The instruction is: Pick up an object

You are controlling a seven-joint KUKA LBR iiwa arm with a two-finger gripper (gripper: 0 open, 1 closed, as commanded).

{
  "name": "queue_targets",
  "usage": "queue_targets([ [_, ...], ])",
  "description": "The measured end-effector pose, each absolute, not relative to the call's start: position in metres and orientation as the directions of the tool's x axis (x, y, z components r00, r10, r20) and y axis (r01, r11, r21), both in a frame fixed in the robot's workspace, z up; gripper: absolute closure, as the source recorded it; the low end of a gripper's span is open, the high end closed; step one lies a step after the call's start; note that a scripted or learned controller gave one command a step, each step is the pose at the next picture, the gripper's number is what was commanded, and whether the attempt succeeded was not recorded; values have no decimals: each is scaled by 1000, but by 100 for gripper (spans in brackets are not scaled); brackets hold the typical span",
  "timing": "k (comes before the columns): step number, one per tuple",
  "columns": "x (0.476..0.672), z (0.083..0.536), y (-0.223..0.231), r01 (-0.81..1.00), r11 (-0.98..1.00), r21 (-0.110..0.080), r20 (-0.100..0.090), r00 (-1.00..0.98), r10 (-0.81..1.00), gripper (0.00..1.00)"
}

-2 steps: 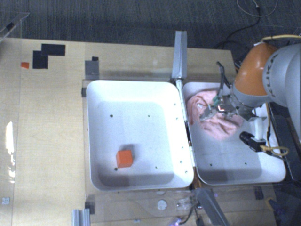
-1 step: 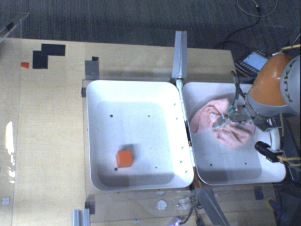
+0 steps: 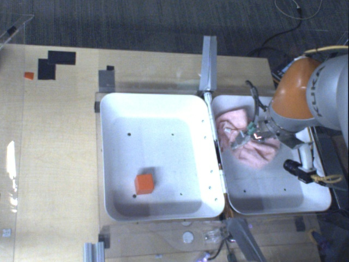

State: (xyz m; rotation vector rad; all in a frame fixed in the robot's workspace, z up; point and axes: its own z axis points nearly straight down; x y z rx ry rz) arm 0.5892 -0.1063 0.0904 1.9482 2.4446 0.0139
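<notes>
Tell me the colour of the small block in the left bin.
Orange: the block sits near the front of the left bin, clearest in the camera view.

I am looking down on a pale wooden bench (image 3: 54,162) bearing two shallow white bins side by side. The left bin (image 3: 158,108) is sitting just beside the right bin (image 3: 283,201), their rims nearly touching. A grey metal post (image 3: 208,64) is standing at the far end of the seam between them. Black tape patches (image 3: 53,63) are lying near the bench's far left corner, with a small orange marker (image 3: 29,76) just beside them. A thin cable (image 3: 294,7) is looping on the dark floor beyond.
</notes>
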Motion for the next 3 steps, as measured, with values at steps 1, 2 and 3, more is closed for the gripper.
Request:
queue_targets([
  [1,575,91,-99,957,289,20,-10,-289,957,0],
  [2,578,101,-99,957,288,25,-12,-288,958,100],
  [3,633,182,-50,877,481,4,-3,-481,877,100],
])
